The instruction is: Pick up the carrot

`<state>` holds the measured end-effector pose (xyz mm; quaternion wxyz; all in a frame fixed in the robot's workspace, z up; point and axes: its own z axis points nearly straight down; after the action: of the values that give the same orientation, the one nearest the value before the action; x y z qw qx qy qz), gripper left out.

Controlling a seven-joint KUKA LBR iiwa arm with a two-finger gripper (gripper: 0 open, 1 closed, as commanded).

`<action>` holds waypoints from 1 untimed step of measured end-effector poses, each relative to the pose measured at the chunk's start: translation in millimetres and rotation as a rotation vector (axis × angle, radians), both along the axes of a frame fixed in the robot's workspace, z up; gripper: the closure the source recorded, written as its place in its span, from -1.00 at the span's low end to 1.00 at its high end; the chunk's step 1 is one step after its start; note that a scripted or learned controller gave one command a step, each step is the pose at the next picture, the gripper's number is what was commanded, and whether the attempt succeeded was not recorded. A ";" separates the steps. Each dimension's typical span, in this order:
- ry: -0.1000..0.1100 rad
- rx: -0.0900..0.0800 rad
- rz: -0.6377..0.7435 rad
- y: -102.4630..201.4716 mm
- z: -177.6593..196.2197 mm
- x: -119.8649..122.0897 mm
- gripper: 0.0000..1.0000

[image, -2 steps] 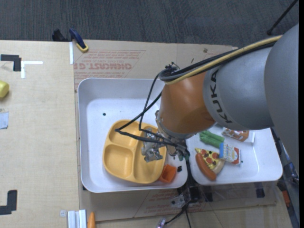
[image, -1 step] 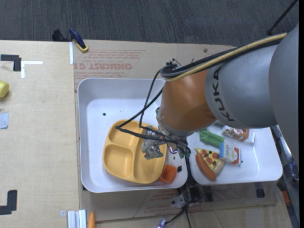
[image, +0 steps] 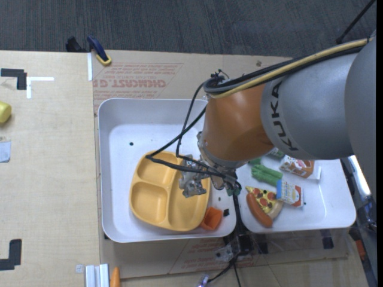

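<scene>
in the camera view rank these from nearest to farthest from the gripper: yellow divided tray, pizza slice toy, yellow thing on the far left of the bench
1. The yellow divided tray, directly under the gripper, in the left bin.
2. The pizza slice toy, to the gripper's right in the image, in the right bin.
3. The yellow thing, out on the bench at the image's left edge.

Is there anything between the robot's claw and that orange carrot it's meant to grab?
Nothing visible lies between them. The gripper hangs over the yellow tray's right side, and the carrot sits just beyond the tray's lower right edge, in the left bin, uncovered.
</scene>
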<state>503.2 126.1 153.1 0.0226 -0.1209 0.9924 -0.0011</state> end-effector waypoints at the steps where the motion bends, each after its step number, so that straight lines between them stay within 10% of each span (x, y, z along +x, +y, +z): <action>1: 0.040 0.012 -0.639 -30.8 39.0 9.1 1.00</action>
<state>512.3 95.2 192.1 0.0025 0.1973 0.9803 0.0000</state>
